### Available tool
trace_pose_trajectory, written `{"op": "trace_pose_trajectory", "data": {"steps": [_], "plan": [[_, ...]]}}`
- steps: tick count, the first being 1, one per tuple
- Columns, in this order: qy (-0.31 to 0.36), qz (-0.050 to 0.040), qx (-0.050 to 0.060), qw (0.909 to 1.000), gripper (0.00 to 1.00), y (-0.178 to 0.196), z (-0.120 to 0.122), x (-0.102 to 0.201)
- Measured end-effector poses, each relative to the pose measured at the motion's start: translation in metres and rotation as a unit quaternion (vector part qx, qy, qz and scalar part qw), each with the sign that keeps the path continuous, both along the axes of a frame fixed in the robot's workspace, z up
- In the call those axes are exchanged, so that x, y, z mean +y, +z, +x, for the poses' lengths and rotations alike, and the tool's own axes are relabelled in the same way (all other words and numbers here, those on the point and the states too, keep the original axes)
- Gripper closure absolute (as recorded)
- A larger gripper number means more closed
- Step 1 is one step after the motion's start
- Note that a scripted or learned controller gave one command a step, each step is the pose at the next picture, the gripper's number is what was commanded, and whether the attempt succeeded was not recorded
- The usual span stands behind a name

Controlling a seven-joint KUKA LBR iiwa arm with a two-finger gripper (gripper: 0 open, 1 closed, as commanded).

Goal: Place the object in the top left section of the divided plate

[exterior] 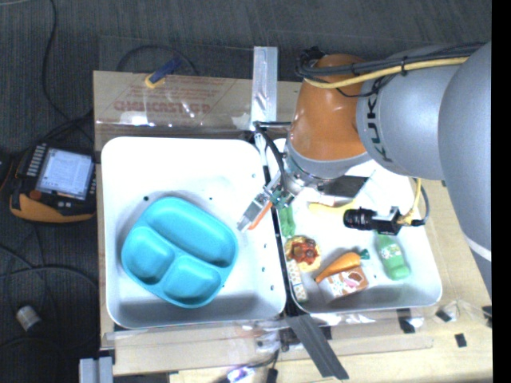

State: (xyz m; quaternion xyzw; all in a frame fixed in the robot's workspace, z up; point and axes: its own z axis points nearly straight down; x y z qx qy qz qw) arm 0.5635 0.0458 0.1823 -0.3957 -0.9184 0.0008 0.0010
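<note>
1. One gripper (258,211) hangs over the right side of the left bin (160,162), just left of the wall between the two bins. From this slant I cannot tell whether it is open or closed.
2. A thin orange sliver (255,223) shows at its tip. It is too small to name, and I cannot tell whether it is gripped.
3. The blue divided plate (180,250) lies in the left bin, left of the gripper and nearer, apart from it. It has one long section on its far side and two smaller ones on its near side.
4. In the right bin (423,295), a small green piece (286,219) lies just right of the gripper. Nearer lie a red and yellow round piece (302,250), a carrot (338,264) and a printed packet (348,282). A green bottle (393,260) stands further right.
5. The arm (435,94) reaches in from the right, its orange band (327,126) over the far edge of the bins.
</note>
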Motion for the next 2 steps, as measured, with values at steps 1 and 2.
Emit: {"op": "trace_pose_trajectory", "data": {"steps": [1,2], "plan": [[-0.136,-0.0002,0.001,0.9907,1.00,0.000,-0.031,0.025],[-0.282,-0.0012,0.001,0.9595,1.00,-0.001,-0.047,0.025]]}}
